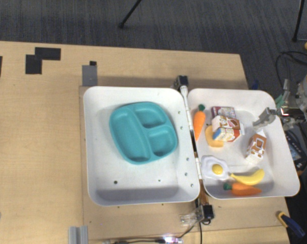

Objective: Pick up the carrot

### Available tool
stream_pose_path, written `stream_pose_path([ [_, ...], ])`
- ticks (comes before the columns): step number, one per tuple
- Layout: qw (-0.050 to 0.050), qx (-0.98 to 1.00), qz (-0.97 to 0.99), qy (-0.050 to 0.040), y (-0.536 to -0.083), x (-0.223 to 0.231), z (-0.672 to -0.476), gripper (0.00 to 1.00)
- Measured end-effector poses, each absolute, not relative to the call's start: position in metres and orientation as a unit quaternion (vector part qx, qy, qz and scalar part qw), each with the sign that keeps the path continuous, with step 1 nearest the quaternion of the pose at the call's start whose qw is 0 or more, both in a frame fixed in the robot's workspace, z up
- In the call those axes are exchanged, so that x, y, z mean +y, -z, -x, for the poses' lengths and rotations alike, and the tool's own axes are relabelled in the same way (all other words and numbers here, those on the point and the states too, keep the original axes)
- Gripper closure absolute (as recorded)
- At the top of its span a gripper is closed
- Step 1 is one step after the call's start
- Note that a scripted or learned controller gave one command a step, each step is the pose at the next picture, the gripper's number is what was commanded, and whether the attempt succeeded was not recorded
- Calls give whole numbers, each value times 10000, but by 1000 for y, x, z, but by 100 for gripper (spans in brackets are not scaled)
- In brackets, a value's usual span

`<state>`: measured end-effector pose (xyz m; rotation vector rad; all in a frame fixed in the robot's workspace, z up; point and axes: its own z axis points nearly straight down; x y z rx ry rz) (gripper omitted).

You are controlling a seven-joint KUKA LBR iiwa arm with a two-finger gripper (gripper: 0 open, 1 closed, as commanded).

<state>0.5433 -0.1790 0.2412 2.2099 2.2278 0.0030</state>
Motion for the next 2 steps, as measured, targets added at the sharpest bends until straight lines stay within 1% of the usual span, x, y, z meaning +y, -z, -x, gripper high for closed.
stream_pose_path([
  [1, -19, 7000, -7141, -7, -163, -117, -540, 0],
  [2, 63, 6902, -7235, -62, -90, -83, -505, 0],
])
